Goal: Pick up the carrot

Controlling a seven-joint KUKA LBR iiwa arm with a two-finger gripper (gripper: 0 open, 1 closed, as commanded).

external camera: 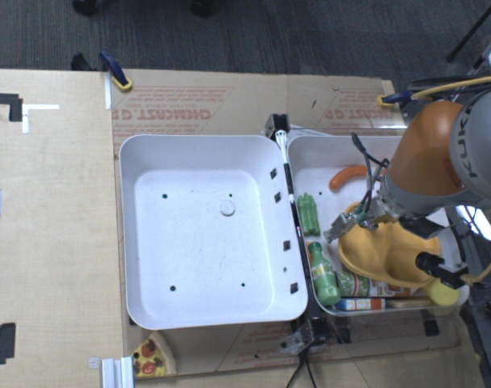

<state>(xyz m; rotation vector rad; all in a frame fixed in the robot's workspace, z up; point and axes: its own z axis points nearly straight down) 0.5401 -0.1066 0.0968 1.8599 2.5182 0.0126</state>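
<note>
The left bin [201,225] offers broad open floor for a descent. The right bin [310,156] is crowded: the arm [427,164] and a yellow cloth [383,253] cover its middle, and green bottles [316,249] line its left wall. The carrot [347,176] lies at the far side, with bare floor to its left.

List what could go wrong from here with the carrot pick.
1. The carrot lies close to the far wall of the right bin, so a descending finger could strike the wall.
2. The arm sits over a crowded pile: a yellow item, green bottles and a box. The gripper may grab one of those instead.
3. The arm hides part of the bin from the camera.
</note>
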